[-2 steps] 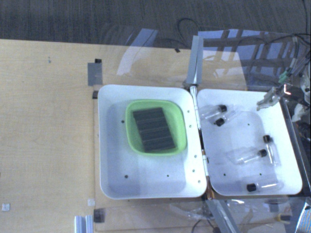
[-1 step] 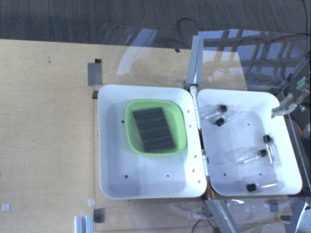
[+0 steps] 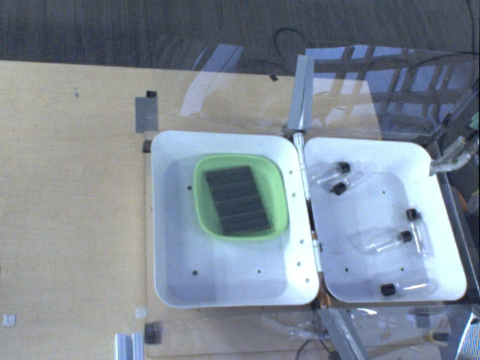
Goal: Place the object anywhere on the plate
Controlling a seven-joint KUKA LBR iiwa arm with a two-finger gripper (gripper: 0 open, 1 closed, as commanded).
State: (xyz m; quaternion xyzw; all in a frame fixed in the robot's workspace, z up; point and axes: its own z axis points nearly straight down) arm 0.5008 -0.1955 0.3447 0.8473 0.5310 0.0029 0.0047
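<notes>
Table [image 3: 75,201]: pale wood, bearing two shallow white bins side by side. Left bin [image 3: 172,276]: holds a green plate [image 3: 201,193] toward its 12 o'clock half, and on the plate lies a dark ribbed slab [image 3: 238,199], long axis running roughly 11 to 5 o'clock. Right bin [image 3: 442,268]: holds several clear vials with black caps, scattered: a pair [image 3: 335,177] near its 10 o'clock corner, one [image 3: 386,240] right of centre with long axis about 8 to 2 o'clock, one [image 3: 415,227] beside it near 3 o'clock, and one [image 3: 405,286] along the 6 o'clock wall. Claw [image 3: 454,156]: at the right bin's 2 o'clock edge a pale part of the arm's end is visible, too small and cut off to resolve; whether it is released or clenched cannot be told, and nothing is seen held. Judgement: the task's object is most likely one of the vials, none yet on the plate. From the claw, the nearest vials lie toward 7 o'clock; the plate lies well apart toward 9 o'clock, across the divider between the bins. The slab already occupies most of the plate, leaving little free surface for placement.
</notes>
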